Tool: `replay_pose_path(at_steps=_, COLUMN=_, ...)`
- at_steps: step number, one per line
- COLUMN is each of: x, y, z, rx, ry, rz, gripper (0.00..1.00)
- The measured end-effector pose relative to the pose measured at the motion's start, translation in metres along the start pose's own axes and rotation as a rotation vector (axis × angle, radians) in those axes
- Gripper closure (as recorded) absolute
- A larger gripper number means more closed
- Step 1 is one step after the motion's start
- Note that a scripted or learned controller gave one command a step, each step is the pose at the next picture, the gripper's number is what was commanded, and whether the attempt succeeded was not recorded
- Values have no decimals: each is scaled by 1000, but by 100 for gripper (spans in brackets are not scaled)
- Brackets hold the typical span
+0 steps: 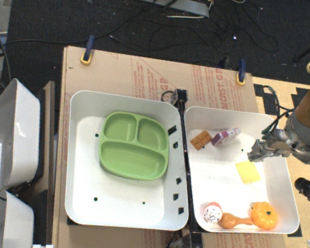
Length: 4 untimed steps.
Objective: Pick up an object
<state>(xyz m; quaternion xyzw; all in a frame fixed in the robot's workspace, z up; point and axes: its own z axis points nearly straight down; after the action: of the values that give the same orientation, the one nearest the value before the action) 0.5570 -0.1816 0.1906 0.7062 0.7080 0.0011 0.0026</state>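
Yellow square piece (248, 172) lies flat in right bin (288, 182), mid-right, just near side of gripper (254, 154). Gripper low over bin, nothing visibly between fingers; opening cannot be told. Brown block (200, 139), purple packet (224, 136) at far side. Orange toy (262, 215), sprinkled ball (212, 213) at near edge. Green divided plate (135, 145) in left bin (79, 195).

Only lettering I can spot is the red print on the cardboard sheet (150, 72) under the two bins (78, 156). It runs along the top edge and again at the bottom right, but from my camera it's upside down and too faint to read. Nothing on the items shows readable writing.
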Motion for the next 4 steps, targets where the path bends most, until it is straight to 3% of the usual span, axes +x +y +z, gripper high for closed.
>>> replay_pose_path(at_steps=1, x=0, y=2, z=-48, rx=-1, ry=0, rz=0, gripper=100)
replay_pose_path(at_steps=2, x=54, y=8, z=-52, rx=5, ry=3, rz=-5, gripper=100)
replay_pose_path(at_steps=4, x=157, y=-3, z=-52, rx=5, ry=4, rz=-6, gripper=100)
